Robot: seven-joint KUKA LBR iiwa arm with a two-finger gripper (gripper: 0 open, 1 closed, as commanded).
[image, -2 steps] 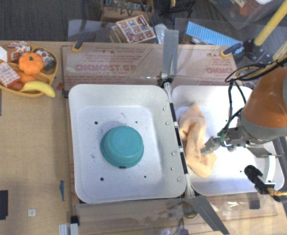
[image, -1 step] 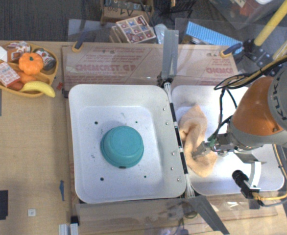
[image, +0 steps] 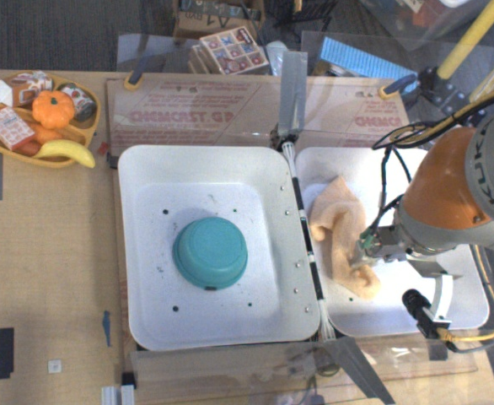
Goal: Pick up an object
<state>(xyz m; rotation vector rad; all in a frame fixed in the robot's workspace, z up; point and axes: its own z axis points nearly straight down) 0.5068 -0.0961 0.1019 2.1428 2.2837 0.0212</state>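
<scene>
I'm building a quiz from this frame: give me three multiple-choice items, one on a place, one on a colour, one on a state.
1. Where is the bowl?
A. left bin
B. right bin
C. on the bench

2. What colour is the cloth?
A. blue
B. tan
C. green

3. How does the bowl sit?
A. on its side
B. stacked on the cloth
C. upside down

Answers:
1 A: it rests inside the left bin.
2 B: the crumpled cloth in the right bin, by the gripper, is tan.
3 C: its flat base faces up.
</scene>
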